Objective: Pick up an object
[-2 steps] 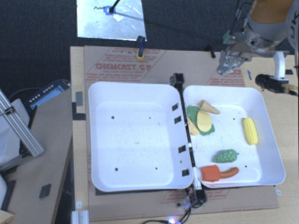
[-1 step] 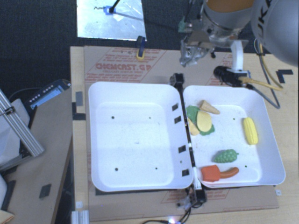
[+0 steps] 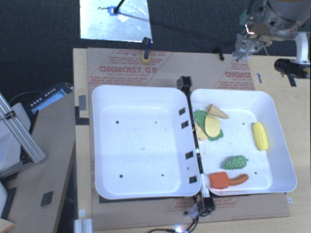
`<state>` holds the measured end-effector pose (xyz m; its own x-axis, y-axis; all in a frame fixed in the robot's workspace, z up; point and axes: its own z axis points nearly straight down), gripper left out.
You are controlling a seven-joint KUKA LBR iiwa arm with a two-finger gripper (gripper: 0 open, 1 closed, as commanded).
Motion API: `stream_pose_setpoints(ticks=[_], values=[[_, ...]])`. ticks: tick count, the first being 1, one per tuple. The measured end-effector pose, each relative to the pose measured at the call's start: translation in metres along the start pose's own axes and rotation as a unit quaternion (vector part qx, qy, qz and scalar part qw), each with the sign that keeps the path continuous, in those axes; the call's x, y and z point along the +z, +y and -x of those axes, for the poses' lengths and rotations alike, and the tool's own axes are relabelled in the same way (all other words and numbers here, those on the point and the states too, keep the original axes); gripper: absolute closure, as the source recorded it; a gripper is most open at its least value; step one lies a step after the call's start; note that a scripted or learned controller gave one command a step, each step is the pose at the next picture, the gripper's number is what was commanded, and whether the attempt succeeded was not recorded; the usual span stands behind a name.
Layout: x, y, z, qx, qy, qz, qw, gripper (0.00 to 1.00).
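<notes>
One yellow corn cob (image 3: pixel 261 136), one green grape bunch (image 3: pixel 235 162), one orange carrot (image 3: pixel 228 180) in the right bin (image 3: pixel 279 125); gripper (image 3: pixel 241 54) at upper right, grip state unclear.

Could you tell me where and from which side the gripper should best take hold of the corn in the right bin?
Grip the corn across its middle, coming straight down from above. It lies flat and alone, long axis running near to far, with bare bin floor on both long sides, so fingers would likely fit there.

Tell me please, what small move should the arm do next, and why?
Probably bring the tool down and toward the right bin. It hangs above the bench behind that bin, away from all the toys. The yellow corn lies alone near the bin's right wall, so it looks the easiest target.
</notes>
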<state>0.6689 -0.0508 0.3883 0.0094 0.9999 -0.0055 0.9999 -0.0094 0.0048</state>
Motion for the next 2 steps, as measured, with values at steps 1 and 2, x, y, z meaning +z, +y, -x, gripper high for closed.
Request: stream_pose_setpoints(ticks=[1, 2], values=[[-0.058, -0.001, -0.089, -0.011, 0.004, 0.002, 0.9999, 1.00], [-0.075, -0.001, -0.121, -0.008, 0.004, 0.000, 1.0000, 1.00]])
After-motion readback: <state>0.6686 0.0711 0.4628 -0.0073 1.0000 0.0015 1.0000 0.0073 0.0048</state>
